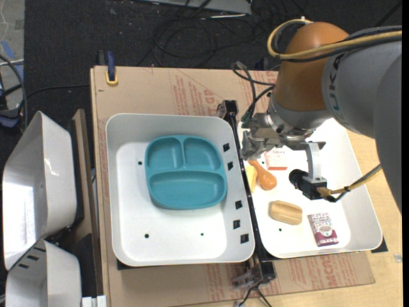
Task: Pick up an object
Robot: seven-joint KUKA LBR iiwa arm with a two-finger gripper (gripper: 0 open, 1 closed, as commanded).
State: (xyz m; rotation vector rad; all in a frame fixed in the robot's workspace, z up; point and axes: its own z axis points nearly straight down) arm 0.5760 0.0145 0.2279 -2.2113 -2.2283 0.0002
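The gripper (261, 151) is lowered over the right bin (358, 171), just at twelve o'clock of the carrot (263, 176) — seemingly lined up for that — though its hand state cannot be told.

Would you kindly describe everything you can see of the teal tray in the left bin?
The teal tray looks like smooth moulded plastic, roughly square with rounded corners. It has three compartments: two small ones at the far side, one wide one nearer. It lies flat, face up, on the left bin's floor, toward its far half, apart from the walls.
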